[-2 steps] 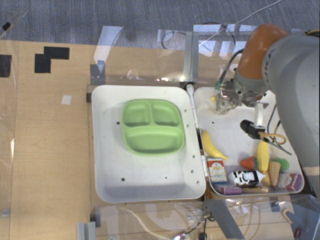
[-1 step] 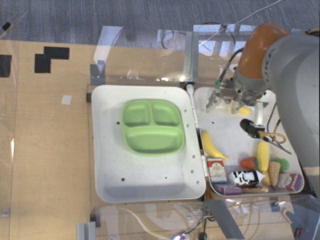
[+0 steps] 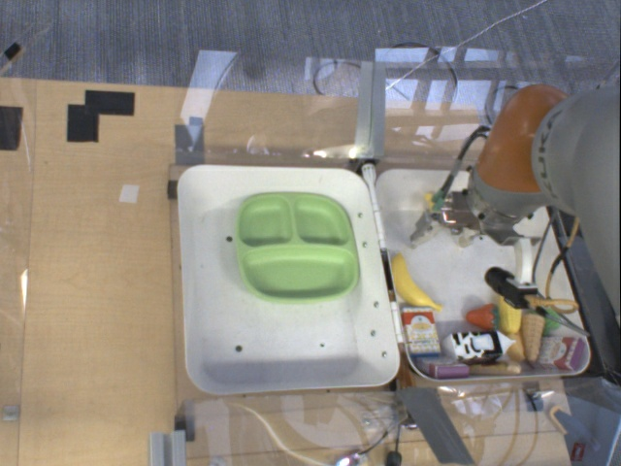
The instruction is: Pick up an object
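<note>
- Over the right bin (image 3: pixel 388 194), near its far edge, the gripper (image 3: pixel 444 223) is seen, its fingers spread with nothing between them.
- Along the near edge, a banana (image 3: pixel 411 286), carton (image 3: pixel 420 332) and small toys are heaped, partly overlapping.
- At the left bin's (image 3: pixel 209 357) centre, a green tray (image 3: pixel 295 246) is set.

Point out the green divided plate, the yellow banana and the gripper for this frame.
Green divided plastic plate (image 3: pixel 296 246): camera view, ridge between its compartments.
Yellow toy banana (image 3: pixel 409 287): camera view, middle of its curved body.
Gripper (image 3: pixel 439 219): camera view, its tip above the right bin.
</note>
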### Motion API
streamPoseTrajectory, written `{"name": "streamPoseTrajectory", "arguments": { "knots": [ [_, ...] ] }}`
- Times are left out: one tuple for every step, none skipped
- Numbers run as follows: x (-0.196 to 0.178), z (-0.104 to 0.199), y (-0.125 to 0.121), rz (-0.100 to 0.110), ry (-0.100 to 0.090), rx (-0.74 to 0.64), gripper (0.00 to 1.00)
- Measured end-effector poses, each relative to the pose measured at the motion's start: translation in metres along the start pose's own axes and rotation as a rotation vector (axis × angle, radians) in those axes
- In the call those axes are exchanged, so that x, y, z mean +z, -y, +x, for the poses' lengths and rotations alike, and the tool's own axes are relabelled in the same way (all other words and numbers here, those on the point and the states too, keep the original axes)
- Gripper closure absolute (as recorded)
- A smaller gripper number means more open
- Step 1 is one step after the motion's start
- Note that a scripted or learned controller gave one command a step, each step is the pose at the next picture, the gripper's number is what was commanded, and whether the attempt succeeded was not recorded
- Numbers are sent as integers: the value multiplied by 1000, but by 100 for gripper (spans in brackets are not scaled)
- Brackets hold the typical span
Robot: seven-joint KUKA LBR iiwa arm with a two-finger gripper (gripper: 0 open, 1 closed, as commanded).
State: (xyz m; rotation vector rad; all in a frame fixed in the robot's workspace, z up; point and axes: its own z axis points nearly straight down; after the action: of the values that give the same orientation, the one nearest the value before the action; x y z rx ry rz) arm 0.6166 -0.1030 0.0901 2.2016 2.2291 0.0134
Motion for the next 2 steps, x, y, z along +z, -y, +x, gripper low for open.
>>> {"name": "streamPoseTrajectory", "arguments": {
  "knots": [
    [3, 14, -50, 29, 0, 78, 0],
    [-9, 14, -49, 37, 0, 74, 100]
  ]
}}
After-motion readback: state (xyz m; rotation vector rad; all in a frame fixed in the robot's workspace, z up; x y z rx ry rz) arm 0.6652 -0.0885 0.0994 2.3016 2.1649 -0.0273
